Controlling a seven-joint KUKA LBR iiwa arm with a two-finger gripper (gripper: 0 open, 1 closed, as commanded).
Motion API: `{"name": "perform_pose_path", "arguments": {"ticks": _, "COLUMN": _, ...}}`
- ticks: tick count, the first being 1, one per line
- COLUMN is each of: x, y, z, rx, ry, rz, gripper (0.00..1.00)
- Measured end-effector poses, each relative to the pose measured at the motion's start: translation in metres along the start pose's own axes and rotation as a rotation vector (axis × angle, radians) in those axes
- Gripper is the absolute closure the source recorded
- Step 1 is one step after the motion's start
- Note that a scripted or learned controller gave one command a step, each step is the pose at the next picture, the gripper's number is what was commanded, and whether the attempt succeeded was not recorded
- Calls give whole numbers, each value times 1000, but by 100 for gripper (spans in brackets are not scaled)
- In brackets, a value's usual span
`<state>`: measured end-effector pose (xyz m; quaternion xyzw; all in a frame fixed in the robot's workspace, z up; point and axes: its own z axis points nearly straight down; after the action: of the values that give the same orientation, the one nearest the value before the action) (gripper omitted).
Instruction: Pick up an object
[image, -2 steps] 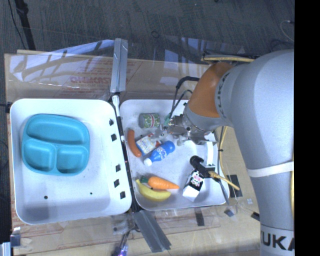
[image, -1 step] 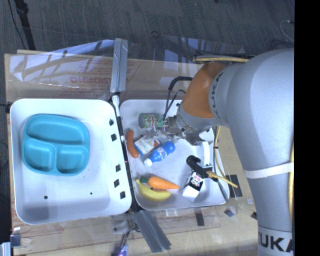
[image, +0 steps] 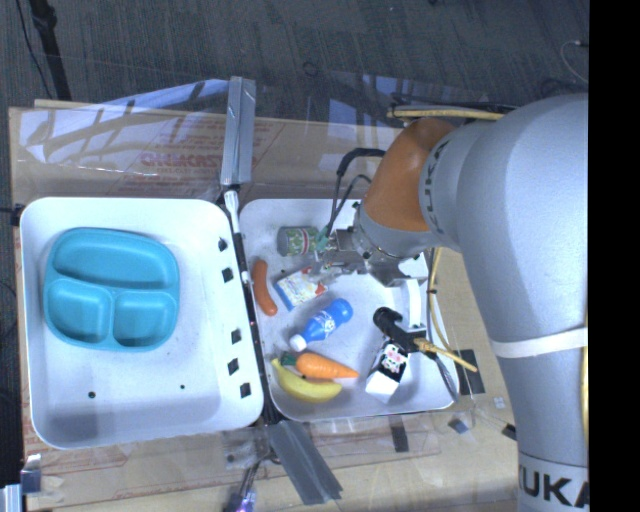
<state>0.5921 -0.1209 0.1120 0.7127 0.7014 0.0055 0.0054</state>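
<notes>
While we are reading from the left, the left bin (image: 60, 400) is carrying a blue divided tray (image: 110, 290) near its far-left corner. We are finding the right bin (image: 440, 398) crowded: a sausage (image: 263, 286) along its left wall, a small can (image: 297, 240) at the far edge, a blue-and-white bottle (image: 325, 322) mid-bin, a carrot (image: 322, 366) and a banana (image: 306, 384) at the near edge. Our claw (image: 332, 252) is hovering just right of the can; whether it is apart or together, we cannot tell.
</notes>
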Motion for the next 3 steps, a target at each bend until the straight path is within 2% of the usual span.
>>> {"name": "perform_pose_path", "arguments": {"ticks": 1, "x": 0, "y": 0, "z": 0, "rx": 0, "ry": 0, "rz": 0, "gripper": 0}}
{"name": "perform_pose_path", "arguments": {"ticks": 2, "x": 14, "y": -61, "z": 20, "rx": 19, "ry": 0, "rz": 51, "gripper": 0}}
{"name": "perform_pose_path", "arguments": {"ticks": 3, "x": 14, "y": -60, "z": 10, "rx": 21, "ry": 0, "rz": 46, "gripper": 100}}
